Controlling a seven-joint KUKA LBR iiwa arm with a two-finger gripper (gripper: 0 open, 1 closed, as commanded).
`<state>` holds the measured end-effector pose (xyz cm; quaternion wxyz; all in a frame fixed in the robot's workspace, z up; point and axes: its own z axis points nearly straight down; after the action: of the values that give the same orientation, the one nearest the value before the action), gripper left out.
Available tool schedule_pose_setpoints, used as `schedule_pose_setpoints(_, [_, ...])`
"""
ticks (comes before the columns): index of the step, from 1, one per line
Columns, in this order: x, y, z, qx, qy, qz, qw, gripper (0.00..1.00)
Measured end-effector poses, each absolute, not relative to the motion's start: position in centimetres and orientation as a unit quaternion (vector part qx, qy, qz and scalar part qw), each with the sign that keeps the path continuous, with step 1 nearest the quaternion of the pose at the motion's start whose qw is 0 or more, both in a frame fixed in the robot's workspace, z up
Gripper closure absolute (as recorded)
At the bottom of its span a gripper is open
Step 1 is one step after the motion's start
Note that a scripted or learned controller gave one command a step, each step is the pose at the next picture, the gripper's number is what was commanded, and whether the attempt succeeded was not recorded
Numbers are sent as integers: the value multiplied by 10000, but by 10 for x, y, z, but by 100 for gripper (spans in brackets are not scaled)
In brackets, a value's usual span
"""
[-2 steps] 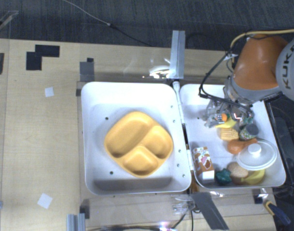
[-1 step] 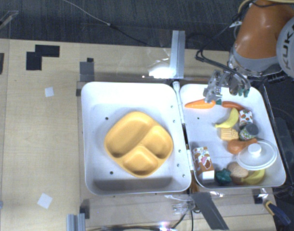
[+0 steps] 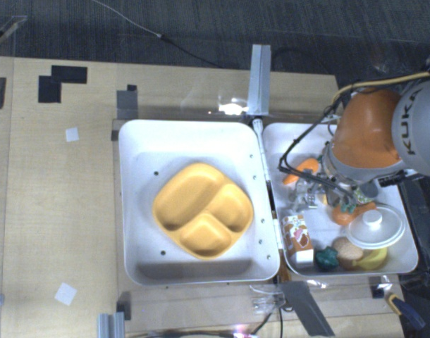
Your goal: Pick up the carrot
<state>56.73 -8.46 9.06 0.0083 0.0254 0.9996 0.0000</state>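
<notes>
Evidently the carrot (image 3: pixel 354 212) lies in the right bin (image 3: pixel 411 258) just right of the gripper (image 3: pixel 315 191), long axis roughly across the view, beside the white lid (image 3: pixel 373 226); the grip's state cannot be told.

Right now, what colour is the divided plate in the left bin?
Yellow. The three-compartment plastic plate shows best in the camera view, lying in the shallow white left bin.

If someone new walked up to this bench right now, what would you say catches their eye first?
Probably the yellow divided plate, sitting alone in the middle of the left bin. Next, the arm's orange band above the crowded right bin, where the gripper is down among small items beside an orange carrot and a white lid.
</notes>
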Motion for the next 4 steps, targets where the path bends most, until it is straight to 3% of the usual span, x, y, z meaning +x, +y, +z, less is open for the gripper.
schedule_pose_setpoints(1, [568,-85,90,252,9996,-2,99,0])
schedule_pose_setpoints(2, [627,-80,89,1552,9879,12,69,0])
schedule_pose_setpoints(3, [655,-80,90,2891,9571,13,-183,0])
schedule_pose_setpoints(4, [605,-83,134,6163,7875,16,25,0])
